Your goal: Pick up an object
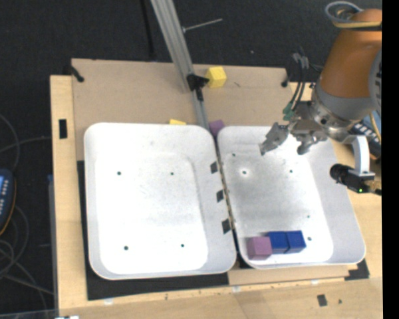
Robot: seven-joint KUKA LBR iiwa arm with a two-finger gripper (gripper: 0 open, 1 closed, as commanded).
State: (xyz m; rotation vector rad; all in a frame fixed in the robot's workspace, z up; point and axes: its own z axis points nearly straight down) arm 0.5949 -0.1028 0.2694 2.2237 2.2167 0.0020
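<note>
A purple block (258,246) and a blue block (285,241) lie side by side, touching, at the near edge of the right bin (279,198). My gripper (289,143) hangs over the far end of that bin, well away from both blocks. It is open, its two fingers spread with nothing between them.
The left bin (149,198) lies beside the right one. A yellow block (217,77) sits on the bench behind the bins. A small yellow piece (177,121) and a purple piece (216,126) lie just past the far rims. A metal rail (176,38) slants across the back.
</note>
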